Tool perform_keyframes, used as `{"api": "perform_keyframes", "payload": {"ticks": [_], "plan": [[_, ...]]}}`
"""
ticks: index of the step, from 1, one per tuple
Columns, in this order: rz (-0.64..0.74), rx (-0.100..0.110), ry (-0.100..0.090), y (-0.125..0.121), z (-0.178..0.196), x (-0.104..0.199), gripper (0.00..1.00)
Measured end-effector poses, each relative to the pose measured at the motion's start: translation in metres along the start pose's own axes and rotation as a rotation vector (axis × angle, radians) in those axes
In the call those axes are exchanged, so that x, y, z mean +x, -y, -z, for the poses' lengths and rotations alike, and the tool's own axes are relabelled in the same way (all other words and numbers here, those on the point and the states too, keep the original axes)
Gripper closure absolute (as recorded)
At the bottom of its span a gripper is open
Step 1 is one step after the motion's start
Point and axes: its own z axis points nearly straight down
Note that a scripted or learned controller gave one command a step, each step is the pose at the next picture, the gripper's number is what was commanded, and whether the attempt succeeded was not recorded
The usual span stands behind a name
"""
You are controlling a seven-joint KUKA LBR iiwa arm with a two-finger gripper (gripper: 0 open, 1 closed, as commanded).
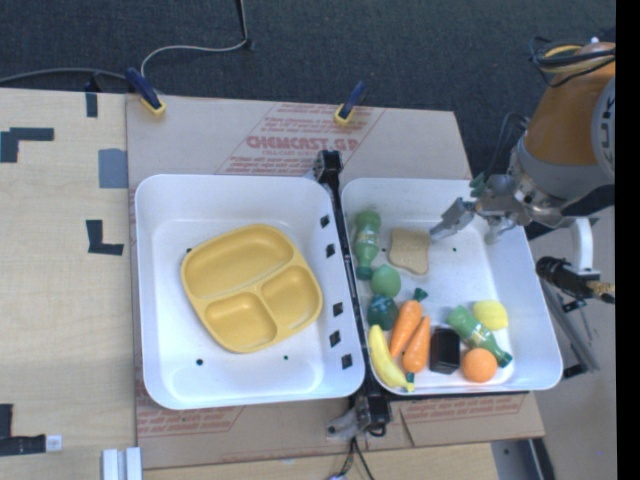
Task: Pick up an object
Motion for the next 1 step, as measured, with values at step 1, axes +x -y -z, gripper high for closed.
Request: {"api": "perform_keyframes", "payload": {"ticks": [1], "plan": [[0.000,0.000,-0.002,0.0436,-0.1233,0.0391,0.00]]}}
